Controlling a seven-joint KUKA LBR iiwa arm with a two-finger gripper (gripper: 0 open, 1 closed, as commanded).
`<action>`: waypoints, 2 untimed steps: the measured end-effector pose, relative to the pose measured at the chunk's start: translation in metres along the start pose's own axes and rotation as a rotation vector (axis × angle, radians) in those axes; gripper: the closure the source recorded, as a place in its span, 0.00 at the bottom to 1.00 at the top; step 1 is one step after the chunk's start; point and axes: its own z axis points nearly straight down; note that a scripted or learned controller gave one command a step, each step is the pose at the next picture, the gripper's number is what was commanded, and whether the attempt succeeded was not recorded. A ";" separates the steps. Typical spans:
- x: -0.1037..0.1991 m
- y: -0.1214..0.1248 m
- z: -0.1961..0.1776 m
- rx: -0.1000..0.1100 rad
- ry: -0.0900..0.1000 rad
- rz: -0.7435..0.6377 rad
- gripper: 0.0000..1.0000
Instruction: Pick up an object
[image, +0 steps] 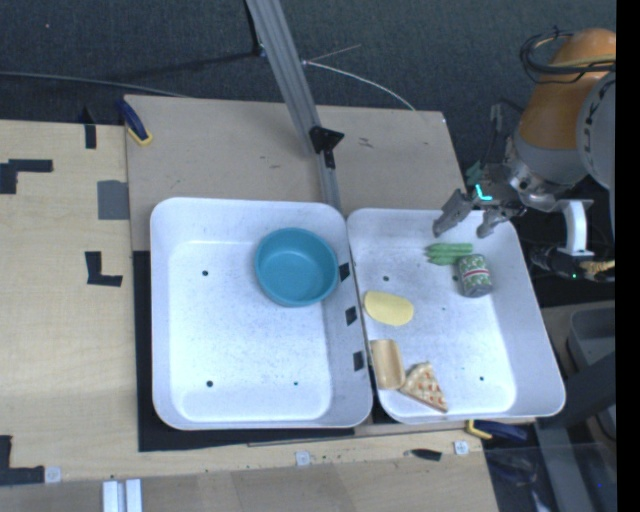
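We see the gripper (471, 215) spread wide, holding nothing, over the right bin's (500, 395) far edge; green beans (449, 252) and can (474, 275) sit just below; risk: fingers clip the can or bin wall, beans slide away.

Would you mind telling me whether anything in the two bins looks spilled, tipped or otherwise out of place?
Nothing stands out. The blue bowl sits upright in the left bin; the small can in the right bin lies on its side, nothing spilled.
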 end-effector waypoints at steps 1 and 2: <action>0.000 0.000 -0.001 -0.002 0.000 0.000 0.00; 0.003 -0.008 0.047 0.003 -0.001 0.000 0.00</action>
